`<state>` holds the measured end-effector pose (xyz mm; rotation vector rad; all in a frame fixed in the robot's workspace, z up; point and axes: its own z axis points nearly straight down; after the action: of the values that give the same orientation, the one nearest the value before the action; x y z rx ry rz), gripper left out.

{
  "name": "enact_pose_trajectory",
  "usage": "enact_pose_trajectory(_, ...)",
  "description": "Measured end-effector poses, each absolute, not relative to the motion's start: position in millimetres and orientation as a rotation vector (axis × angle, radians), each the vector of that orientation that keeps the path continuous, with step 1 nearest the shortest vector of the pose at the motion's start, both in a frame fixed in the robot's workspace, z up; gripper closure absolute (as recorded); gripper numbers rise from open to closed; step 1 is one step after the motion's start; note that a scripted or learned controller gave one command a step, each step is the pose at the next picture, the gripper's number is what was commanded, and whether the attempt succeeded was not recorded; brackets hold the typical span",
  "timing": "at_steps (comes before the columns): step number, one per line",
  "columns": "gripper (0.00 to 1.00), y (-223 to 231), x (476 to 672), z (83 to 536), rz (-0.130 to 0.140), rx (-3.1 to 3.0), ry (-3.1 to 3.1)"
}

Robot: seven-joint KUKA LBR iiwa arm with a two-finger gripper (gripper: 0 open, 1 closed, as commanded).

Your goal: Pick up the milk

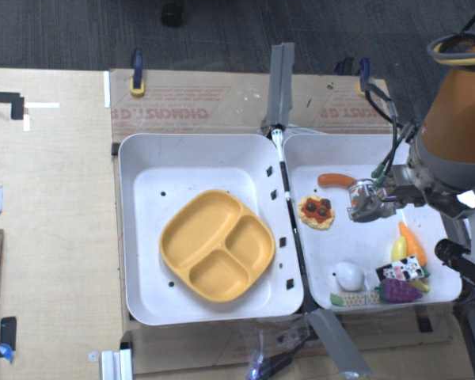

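Two bins sitting on tabletop | milk [401,271] lying at right bin [317,295] near edge, wedged among grapes [400,291], banana [398,248], egg [349,275] | likely light, stiff, smooth carton; gripping across flat sides looking best | hand [362,202] hovering farther back by pizza [316,211], grip unreadable | plate [217,245] resting in left bin

plate [217,245] in left bin [142,212], milk [402,272] in right bin [317,153]

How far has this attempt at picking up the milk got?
Nothing looks done: the milk carton lies among the toys at the near edge of the right bin. The tool hangs over the bin's middle, near the little pizza. Reaching, gripping and lifting remain.
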<state>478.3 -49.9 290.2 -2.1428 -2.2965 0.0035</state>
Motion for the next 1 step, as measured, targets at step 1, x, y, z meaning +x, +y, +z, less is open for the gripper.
enact_pose_trajectory(1, 1.00, -50.5, 479.0, 298.2, 0.008, -2.141, -2.298)
